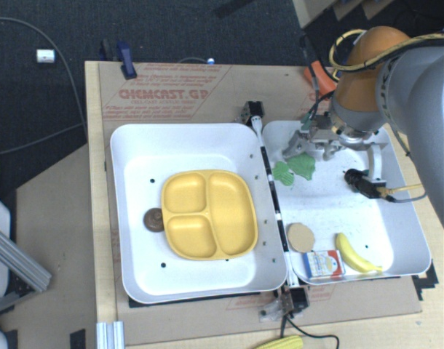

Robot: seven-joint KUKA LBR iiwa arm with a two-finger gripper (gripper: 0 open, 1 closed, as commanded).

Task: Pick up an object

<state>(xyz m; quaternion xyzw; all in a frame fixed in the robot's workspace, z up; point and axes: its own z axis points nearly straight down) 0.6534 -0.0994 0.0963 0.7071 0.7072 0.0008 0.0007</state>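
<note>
The grey arm (415,86) with its orange band enters from three o'clock and bends down over the far end of the right bin (404,231). The left bin (135,195) holds a yellow divided plate (207,214), its three wells facing up, with a brown round thing (153,219) tucked just at the plate's nine o'clock edge. In the right bin, a yellow banana (357,254) lies at about five o'clock from the bin's middle, its long axis running from eleven o'clock down to five o'clock, with the far tip pointing toward the arm. Just beside it at eight o'clock sits a small red, white and blue carton (324,264), and a tan disc (301,236) rests near the carton at eleven o'clock. A green leafy piece (295,169) lies at the bin's ten o'clock corner. The gripper (314,142) hangs right above that green piece; whether its fingers are spread or pressed together cannot be told.
</note>
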